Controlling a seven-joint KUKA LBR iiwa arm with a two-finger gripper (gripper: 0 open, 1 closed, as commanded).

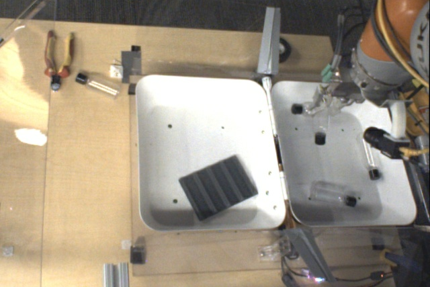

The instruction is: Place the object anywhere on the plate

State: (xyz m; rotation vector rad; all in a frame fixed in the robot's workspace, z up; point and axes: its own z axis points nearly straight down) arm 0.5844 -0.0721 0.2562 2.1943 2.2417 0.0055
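My jaws hang over the right bin's (403, 215) far-left corner, open or clenched I can't tell; likely target is the small black piece (320, 138) just nearside, probably light, rigid and skittish, so pinch across its middle for the ribbed plate (218, 186).

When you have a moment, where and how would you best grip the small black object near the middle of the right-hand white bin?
I would take the small black object across its narrow sides, coming straight down from above. It looks short and blocky and stands apart from the bin's walls and the other pieces, so the fingers should have room on both sides. Its exact shape is too small to tell.
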